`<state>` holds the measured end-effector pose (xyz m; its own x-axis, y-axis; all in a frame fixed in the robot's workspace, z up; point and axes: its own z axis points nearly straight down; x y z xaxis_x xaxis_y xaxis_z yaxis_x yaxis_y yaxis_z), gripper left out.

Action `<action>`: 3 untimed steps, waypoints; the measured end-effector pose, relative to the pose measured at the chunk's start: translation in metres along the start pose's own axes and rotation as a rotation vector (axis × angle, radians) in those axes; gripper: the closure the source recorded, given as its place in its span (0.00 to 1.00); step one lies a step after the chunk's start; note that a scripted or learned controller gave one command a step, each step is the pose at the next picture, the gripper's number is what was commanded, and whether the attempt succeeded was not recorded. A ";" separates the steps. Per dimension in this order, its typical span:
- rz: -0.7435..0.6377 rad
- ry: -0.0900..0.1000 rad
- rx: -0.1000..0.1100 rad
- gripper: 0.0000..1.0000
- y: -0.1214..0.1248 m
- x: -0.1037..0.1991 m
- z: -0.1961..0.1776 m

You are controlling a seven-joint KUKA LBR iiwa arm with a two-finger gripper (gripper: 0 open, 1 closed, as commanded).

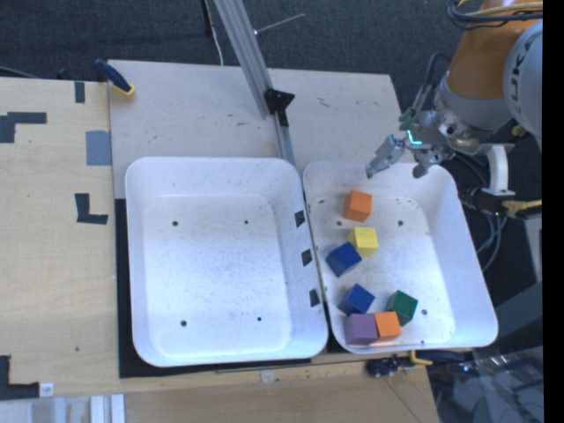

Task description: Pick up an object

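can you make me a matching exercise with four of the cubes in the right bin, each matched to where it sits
Things:
1. larger orange cube
2. yellow cube
3. green cube
4. purple cube

Places:
A. at the near rim of the right white bin, touching a small orange cube
B. farthest from the near rim, closest to the gripper
C. right of the lower blue cube
D. beside the upper blue cube, just below the larger orange cube

Pairs: 1-B, 2-D, 3-C, 4-A

Jaws point(399, 163) open over right bin point(458, 227) rim; seven blocks inside.
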<state>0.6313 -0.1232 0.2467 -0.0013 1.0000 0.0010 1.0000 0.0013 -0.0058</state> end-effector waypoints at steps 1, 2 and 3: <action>-0.001 0.000 -0.005 0.00 0.001 0.000 -0.003; 0.000 -0.001 0.002 0.00 -0.002 0.003 0.062; 0.001 -0.002 0.002 0.00 -0.004 -0.007 0.116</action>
<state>0.6269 -0.1304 0.1305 -0.0004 1.0000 -0.0006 1.0000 0.0004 -0.0076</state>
